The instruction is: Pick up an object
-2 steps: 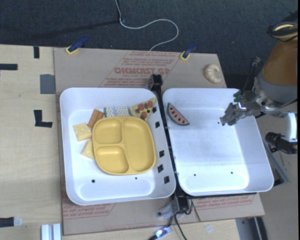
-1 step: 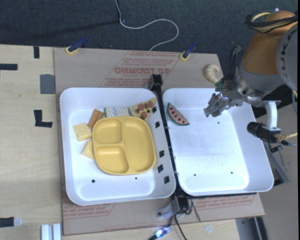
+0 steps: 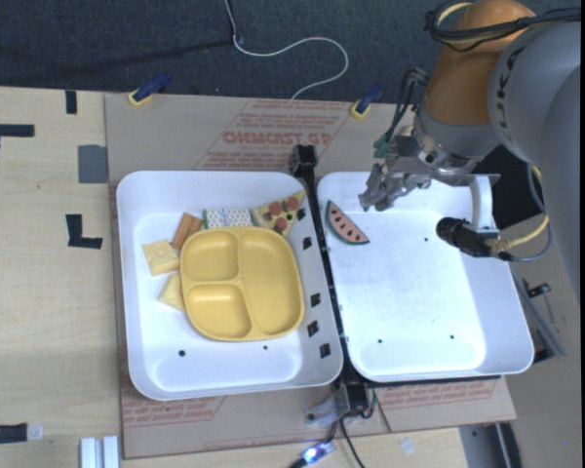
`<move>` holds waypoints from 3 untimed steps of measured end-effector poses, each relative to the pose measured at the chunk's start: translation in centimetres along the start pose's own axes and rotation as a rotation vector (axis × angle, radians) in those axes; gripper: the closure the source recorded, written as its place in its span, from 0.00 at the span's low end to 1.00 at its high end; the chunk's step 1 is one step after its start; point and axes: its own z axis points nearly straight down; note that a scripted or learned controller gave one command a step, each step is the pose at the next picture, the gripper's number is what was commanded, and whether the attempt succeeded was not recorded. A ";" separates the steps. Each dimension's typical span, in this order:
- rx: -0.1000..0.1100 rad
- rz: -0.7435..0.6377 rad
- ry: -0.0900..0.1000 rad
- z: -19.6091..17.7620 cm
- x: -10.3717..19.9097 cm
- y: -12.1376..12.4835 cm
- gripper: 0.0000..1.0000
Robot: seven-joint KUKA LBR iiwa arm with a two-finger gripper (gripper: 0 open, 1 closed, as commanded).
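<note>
Camera view: looks down at a slant on the desk (image 3: pixel 39 261) and its two white bins, set side by side.
Tool: the tool (image 3: pixel 375 198) hangs over the far left part of the right bin (image 3: pixel 439 344), close to that bin's far rim, reached in from the right.
Tool state: the fingers point down and look close together with nothing between them; how far apart they stand I cannot tell at this size.
Task's thing: the watermelon slice (image 3: pixel 346 225) lies on the floor of the right bin, near its far left corner, just beside the wall shared with the left bin (image 3: pixel 166 369).
Key relation: the slice lies just beside the tool, toward the left and the near rim; a gap shows between them.
Long axis: the slice runs at a slant, from the far left corner toward the middle of the bin, green rind on its outer curve.
Other things: the yellow divided plate (image 3: pixel 242 283) and several flat food pieces (image 3: pixel 161 256) crowd the left bin, well apart from the tool.
Judgement: the slice is the nearest candidate; a short shift toward the shared wall and a close across its narrow width would suit.
</note>
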 end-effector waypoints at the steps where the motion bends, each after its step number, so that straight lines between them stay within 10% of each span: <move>1: 0.000 0.001 -0.001 -0.3 5.0 2.0 1.00; 3: 0.001 0.006 -0.003 1.3 11.4 5.3 1.00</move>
